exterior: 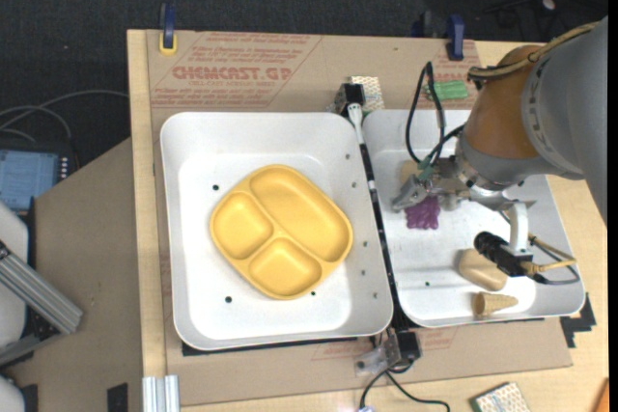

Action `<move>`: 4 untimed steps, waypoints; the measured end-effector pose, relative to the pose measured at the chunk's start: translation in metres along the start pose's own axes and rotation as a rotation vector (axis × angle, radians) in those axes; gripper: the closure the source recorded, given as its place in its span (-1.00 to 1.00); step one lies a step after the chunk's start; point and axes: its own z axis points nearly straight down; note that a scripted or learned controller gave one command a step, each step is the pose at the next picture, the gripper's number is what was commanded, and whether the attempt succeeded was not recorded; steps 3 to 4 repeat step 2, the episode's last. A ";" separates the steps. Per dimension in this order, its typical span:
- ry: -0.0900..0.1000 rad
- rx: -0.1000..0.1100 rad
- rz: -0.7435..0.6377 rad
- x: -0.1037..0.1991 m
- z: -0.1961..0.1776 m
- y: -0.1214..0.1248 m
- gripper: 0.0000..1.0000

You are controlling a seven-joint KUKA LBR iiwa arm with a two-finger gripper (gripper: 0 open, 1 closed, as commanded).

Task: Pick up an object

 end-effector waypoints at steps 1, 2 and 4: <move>-0.001 0.000 0.002 -0.001 -0.012 -0.002 1.00; 0.000 -0.015 -0.003 0.031 -0.149 0.027 1.00; 0.000 -0.015 -0.003 0.031 -0.149 0.027 1.00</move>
